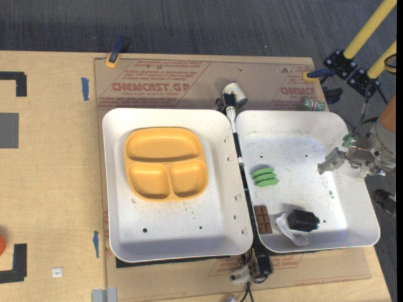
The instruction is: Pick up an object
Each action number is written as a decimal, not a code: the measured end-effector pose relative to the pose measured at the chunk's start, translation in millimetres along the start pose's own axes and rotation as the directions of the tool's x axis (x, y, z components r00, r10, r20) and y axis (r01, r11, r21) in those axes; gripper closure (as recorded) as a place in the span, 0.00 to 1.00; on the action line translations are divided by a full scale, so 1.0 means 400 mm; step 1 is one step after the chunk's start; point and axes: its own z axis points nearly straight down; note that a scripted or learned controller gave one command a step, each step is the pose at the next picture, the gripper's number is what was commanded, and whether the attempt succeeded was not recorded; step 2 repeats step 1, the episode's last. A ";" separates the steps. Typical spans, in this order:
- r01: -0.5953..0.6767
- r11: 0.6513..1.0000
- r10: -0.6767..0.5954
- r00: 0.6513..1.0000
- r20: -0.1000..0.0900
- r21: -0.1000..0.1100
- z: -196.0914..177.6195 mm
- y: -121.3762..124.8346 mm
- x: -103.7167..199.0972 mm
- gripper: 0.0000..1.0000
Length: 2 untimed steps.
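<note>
While "CHEMCAST" marks the brown sheet (151,80), the end effector (334,161) grip state is unclear.

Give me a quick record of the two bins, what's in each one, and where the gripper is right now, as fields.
left bin: holds a yellow divided plate, three compartments, lying flat
right bin: holds a green ridged object, a brown chocolate-bar piece and a black object on a white scrap
gripper: at the right bin's right side, apart from all three items
held: nothing seen between the fingers
bench: light wood with a cardboard sheet under the bins
</note>
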 end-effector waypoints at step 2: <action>0.315 0.949 -0.314 0.949 -0.023 0.003 0.172 -0.143 0.010 0.00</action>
